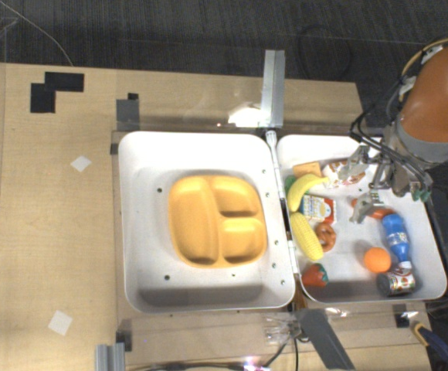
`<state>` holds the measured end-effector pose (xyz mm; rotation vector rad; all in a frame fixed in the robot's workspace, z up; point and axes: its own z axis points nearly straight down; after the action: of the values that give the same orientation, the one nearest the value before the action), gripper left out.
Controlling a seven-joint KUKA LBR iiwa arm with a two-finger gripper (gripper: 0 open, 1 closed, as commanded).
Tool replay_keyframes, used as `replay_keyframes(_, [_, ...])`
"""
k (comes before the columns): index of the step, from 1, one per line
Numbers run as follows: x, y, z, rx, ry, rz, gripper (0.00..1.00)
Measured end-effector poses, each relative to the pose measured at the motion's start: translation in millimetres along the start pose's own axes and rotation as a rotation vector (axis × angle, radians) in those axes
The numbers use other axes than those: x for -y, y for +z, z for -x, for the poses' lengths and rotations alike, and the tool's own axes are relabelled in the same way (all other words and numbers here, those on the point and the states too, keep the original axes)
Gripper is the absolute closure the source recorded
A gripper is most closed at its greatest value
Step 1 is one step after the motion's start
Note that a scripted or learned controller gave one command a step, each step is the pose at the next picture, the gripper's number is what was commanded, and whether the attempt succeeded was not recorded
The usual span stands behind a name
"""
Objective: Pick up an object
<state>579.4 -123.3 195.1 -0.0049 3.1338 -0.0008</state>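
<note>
The gripper (369, 199) hangs low over the upper right part of the right bin (432, 242). Its jaws look parted, one finger near a small packet (346, 172) and the other pointing down toward a red piece (363, 204); nothing sits between them, so it holds nothing.

The pickable things all lie in the right bin. A banana (303, 190) and a corn cob (307, 236) lie along the left wall, with a carton (317, 205) and a tomato (326, 235) touching them. A blue bottle (395, 236) lies just below the gripper, an orange (377, 260) beside it, a can (398, 282) by the lower right corner, and a strawberry (314, 275) at the lower left. The left bin (143, 207) carries only a yellow tray (216, 220).

Risks, as I judge them: the things under the jaws are small and flat, so a close could pinch air or skid the packet away. The bottle, can and orange are round and could roll if clipped off centre. The cluster by the left wall is packed tight, so a finger may land on a neighbour and jam.

Room: the bare floor in the bin's middle, between tomato and orange, gives the most clearance. The top and right walls stand close to the gripper, leaving little margin there, and the divider between the bins crowds the banana side
</note>
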Motion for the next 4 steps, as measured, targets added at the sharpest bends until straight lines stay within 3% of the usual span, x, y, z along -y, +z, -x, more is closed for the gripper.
replay_keyframes(1, [-11.2, 97.7, 24.0, 0.003, 0.21, 0.0, 0.0])
replay_keyframes(2, [7.1, 105.2, 74.3, 0.005, 0.221, 0.0, 0.0])
replay_keyframes(3, [40.3, 107.3, 61.5, 0.004, -0.004, 0.004, 0.0])
replay_keyframes(4, [11.2, 106.4, 85.9, -0.022, 0.437, -0.007, 0.0])
